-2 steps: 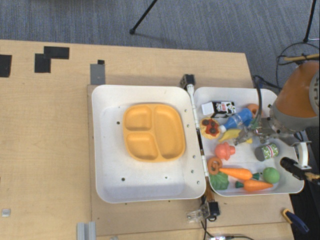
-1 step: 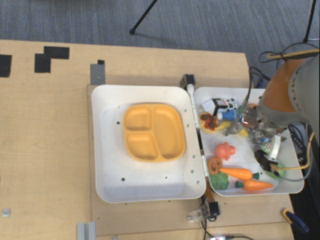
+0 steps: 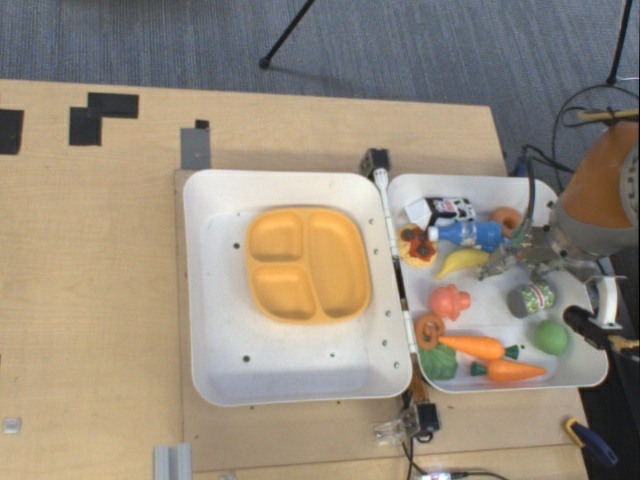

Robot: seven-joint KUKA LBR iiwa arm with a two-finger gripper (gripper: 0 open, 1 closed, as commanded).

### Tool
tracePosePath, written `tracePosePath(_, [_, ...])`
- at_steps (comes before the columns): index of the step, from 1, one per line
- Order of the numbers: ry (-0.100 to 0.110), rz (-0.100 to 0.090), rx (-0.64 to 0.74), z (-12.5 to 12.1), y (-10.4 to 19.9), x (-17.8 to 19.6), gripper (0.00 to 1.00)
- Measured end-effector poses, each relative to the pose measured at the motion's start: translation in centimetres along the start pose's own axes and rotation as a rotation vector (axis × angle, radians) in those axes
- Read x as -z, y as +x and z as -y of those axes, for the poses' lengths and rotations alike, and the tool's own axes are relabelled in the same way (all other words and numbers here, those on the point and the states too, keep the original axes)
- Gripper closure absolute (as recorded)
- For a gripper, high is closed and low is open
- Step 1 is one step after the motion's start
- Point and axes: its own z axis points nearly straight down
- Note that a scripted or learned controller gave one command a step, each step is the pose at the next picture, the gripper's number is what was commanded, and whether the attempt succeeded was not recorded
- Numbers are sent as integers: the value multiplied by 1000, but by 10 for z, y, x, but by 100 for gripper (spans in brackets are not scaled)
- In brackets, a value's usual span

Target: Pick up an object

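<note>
Camera view: we see the arm (image 3: pixel 605 193) coming in from the right over the right bin (image 3: pixel 590 376), pincer (image 3: pixel 497 264) low near the bin's middle. We can't tell how far the pincer is open, and we see nothing clearly between its fingers. Yellow banana (image 3: pixel 462 262) lies just left of the pincer tip, touching or nearly so. Blue bottle (image 3: pixel 470 234) sits just above the banana, up-left of the pincer. Pink toy (image 3: pixel 451 301) is below-left, apart from it. Grey-green can (image 3: pixel 531 298) is just below-right of the pincer, green ball (image 3: pixel 550 337) further down. Two carrots (image 3: pixel 472 346) lie along the bin's near edge, well clear. Left bin (image 3: pixel 215 368) holds a yellow divided plate (image 3: pixel 303 264). Both bins sit on the table (image 3: pixel 90 298).
</note>
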Motion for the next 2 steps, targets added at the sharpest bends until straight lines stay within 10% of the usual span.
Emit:
tracePosePath(1, [-1, -3, -4, 61, -6, 1, 0])
tracePosePath(2, [-6, 3, 301, 82, -8, 1, 0])
